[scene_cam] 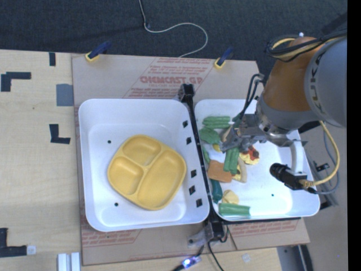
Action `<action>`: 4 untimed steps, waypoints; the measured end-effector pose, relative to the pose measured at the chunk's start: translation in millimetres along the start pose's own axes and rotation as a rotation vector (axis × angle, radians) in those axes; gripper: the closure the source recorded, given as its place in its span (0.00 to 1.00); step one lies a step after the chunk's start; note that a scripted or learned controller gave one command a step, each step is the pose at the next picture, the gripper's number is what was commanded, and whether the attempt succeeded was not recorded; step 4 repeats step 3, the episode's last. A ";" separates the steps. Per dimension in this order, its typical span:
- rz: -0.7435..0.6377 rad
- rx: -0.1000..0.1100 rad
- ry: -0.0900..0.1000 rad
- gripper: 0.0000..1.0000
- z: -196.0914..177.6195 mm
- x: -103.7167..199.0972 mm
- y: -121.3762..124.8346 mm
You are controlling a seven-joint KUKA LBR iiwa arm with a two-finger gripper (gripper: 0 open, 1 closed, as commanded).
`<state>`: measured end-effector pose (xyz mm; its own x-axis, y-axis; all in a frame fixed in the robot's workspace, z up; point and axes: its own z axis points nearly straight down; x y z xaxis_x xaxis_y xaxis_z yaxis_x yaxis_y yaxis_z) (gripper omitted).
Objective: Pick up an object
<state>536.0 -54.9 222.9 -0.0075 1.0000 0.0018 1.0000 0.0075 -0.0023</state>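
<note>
We are watching a grey-and-orange arm point(299, 89) reaching in over the right bin point(282, 205) while it is working a pick-up job at the bench. The gripper point(240, 137) is hanging low above the clutter that is crowding this bin's left edge, seemingly because that is where the loose pieces are lying thickest. Directly under it a green stick point(230, 160) is standing at a slant across the heap, with a red-and-yellow piece point(251, 156) just beside it and an orange wedge point(219, 174) lying toward the bin's near edge. Another green piece point(216, 121) is resting near the far-left corner, and a green bar point(234, 209) is lying along the near edge.

We are unable to tell how the tool is set, or whether it is touching the heap, since the wrist is hiding that part; nothing is visibly held. In the left bin point(93, 151) a yellow divided tray point(147, 171) is sitting near the middle, well apart from the work.
</note>
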 end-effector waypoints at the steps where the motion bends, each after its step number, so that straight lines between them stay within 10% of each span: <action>1: 0.001 0.000 -0.001 1.00 9.9 49.1 16.9; 4: 0.004 0.001 -0.002 1.00 10.3 128.6 35.4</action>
